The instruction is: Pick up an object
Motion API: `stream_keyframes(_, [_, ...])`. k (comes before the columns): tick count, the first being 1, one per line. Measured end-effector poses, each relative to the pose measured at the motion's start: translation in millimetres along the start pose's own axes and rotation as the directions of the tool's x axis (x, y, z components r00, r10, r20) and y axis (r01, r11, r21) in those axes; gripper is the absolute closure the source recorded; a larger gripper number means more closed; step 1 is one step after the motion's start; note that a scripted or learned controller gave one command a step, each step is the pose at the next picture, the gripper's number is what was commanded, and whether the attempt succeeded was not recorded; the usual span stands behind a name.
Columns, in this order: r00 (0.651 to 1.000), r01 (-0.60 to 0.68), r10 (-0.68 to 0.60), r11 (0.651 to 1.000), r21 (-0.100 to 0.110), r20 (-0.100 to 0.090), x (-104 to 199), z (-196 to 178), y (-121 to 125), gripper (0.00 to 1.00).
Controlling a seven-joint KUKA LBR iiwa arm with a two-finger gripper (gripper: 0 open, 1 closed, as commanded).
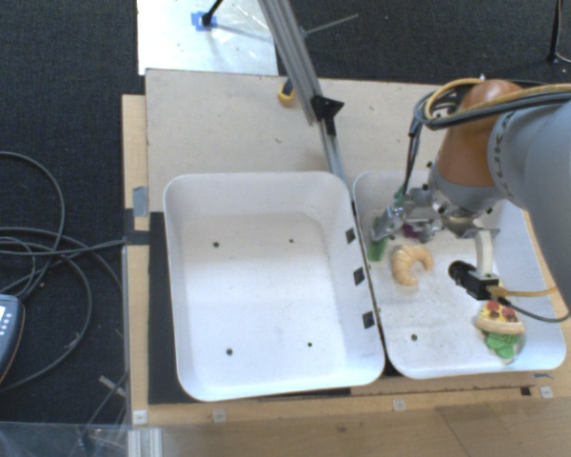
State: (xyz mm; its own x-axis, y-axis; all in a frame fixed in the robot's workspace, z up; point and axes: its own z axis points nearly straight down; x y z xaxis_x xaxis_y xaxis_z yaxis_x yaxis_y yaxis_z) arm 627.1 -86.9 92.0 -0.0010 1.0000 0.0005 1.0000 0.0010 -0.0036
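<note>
Gripper [392, 223] sits low in right bin [457, 355] near divider, just above-left of croissant [411, 263], jaw state unclear (can't tell), so risk: it closes beside croissant & grabs nothing, or clips bin wall.

Illumination is bright, even and diffuse, from overhead. The two white bins [266, 284] are close to overexposed: their floors show little texture, and wall edges read as faint grey gradients. Shadows are soft and short; a dim one lies beneath the arm [542, 150] at the right bin's far edge. A pale glare patch marks the floor beyond the bench's [228, 122] far edge. Dark carpet [57, 84] keeps visible weave. Focus is moderate overall; small items in the right bin appear slightly soft, with mild compression noise.
</note>
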Motion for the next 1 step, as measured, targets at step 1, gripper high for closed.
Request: stream_keyframes(1, [1.0,-0.001,0.001,1.0,-0.007,0.0,-0.5,-14.3,2.1,1.0])
